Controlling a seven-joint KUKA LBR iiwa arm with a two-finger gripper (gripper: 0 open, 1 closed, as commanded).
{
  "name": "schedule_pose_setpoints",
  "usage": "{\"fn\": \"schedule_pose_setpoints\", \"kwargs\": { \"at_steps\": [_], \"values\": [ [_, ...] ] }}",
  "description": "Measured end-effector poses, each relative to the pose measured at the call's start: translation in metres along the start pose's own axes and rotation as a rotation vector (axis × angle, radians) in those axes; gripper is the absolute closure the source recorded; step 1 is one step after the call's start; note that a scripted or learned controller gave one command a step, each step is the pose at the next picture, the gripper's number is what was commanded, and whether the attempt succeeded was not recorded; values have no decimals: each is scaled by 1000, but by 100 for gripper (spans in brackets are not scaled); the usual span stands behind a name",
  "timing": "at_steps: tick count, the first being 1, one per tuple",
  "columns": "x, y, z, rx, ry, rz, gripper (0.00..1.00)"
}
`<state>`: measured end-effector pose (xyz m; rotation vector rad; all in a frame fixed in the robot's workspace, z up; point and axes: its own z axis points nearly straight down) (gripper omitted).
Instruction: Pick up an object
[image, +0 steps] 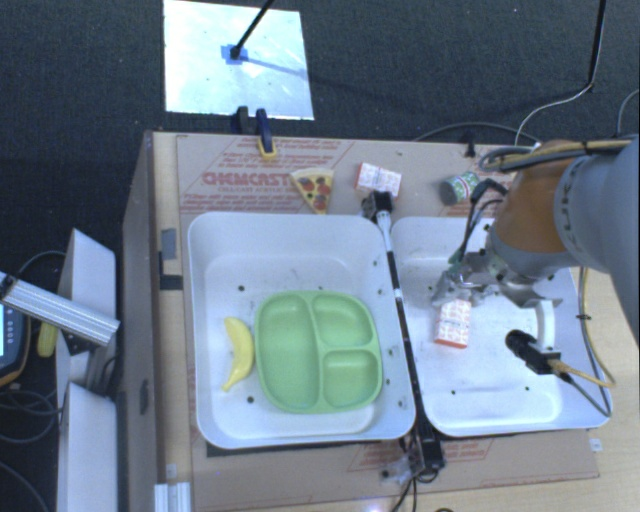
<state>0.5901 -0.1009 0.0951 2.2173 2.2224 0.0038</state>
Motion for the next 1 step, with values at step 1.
{"fn": "schedule_pose_setpoints", "kwargs": {
  "at_steps": [1],
  "values": [
    [87,5,-90,-1,1,-2,100]
  ]
}}
